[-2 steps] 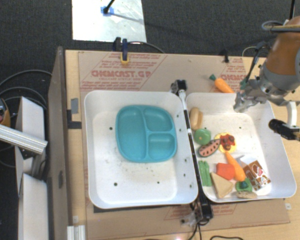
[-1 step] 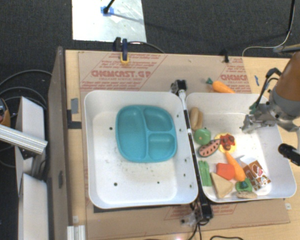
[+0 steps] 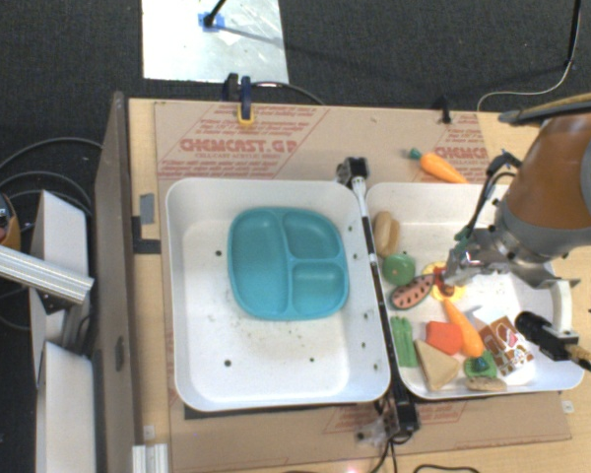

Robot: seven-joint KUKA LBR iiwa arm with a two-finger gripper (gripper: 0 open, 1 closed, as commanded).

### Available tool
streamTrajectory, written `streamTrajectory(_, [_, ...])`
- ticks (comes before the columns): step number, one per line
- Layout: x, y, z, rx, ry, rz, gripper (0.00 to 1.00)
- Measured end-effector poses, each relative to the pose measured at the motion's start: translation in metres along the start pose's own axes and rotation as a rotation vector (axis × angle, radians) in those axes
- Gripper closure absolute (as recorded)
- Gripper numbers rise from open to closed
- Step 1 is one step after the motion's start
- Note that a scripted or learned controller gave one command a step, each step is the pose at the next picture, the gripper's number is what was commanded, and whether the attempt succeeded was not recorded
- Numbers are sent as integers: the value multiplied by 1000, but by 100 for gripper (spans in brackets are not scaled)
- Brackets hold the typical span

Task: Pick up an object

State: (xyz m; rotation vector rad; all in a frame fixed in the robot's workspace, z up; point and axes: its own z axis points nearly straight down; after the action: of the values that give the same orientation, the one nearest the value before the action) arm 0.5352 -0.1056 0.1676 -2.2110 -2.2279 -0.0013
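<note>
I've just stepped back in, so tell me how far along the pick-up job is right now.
Nothing looks picked up yet. The pincer is low in the right bin, over the watermelon slice and orange carrot; whether it grips anything is unclear. The toy food lies in that bin, and the teal plate sits in the left bin. Grasping and lifting remain.
</note>
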Motion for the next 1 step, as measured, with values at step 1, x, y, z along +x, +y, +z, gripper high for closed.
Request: streamTrajectory(1, [-40,-3,9,-2,-4,10,100])
